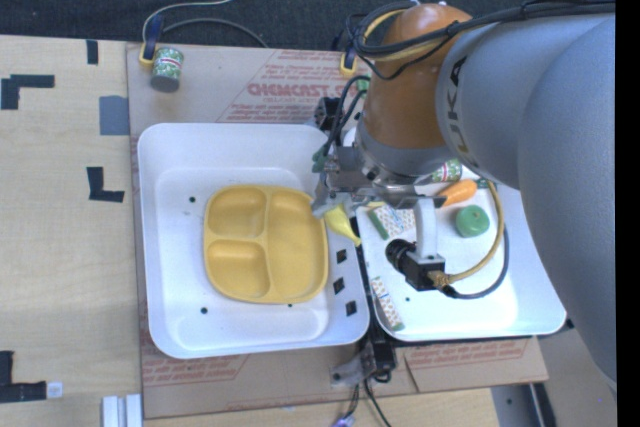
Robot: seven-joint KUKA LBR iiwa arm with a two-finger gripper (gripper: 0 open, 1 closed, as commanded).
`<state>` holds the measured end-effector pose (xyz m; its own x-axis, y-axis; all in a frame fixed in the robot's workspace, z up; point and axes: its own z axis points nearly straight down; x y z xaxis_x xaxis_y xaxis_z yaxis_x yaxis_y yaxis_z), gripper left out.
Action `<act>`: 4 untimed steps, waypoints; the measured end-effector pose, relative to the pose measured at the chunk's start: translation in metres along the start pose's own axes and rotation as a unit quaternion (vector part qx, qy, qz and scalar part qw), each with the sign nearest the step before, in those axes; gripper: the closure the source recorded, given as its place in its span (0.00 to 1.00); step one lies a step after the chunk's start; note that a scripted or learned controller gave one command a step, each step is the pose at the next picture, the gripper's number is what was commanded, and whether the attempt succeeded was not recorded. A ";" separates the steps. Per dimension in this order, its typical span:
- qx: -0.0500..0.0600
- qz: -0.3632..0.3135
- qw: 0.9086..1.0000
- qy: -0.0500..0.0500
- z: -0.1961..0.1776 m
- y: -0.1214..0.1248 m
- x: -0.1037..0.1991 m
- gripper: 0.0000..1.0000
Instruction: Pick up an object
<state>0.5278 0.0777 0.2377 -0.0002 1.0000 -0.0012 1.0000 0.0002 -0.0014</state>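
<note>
**Arm Reaches Down at the Seam Between Two Bins**

Above the seam where two shallow white bins meet, the grey arm (500,85) with its orange band hangs low over the bench (60,215), its wrist hiding much of the right bin (530,310). Whether the claw (335,200) is spread or closed cannot be told from this angle, nor whether it has anything in it; its tip sits at the left bin's right wall, just beside a small yellow piece (343,224) at the bins' shared edge. A yellow divided tray (265,243) lies flat in the left bin (175,215), touching nothing else. A green round object (472,221) and an orange piece (460,192) rest in the right bin, near the arm's cabling. A small can (166,68) stands well apart on the cardboard behind.

The likeliest target appears to be the yellow piece. A clean pick would probably call for centring over it and keeping clear of the bin walls; the tray's broad, flat shape looks harder to grip from above.
</note>
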 end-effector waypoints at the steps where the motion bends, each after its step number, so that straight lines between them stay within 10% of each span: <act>1: 0.002 -0.001 1.000 0.000 0.133 -0.012 0.031 1.00; 2: 0.000 0.000 1.000 0.000 0.054 0.010 -0.015 1.00; 3: 0.000 0.000 1.000 0.000 0.007 -0.040 -0.021 1.00; 4: 0.001 -0.001 1.000 0.001 0.050 0.006 0.068 1.00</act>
<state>0.5340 0.1460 0.1881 -0.0031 1.0000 0.0000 1.0000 0.0031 -0.0035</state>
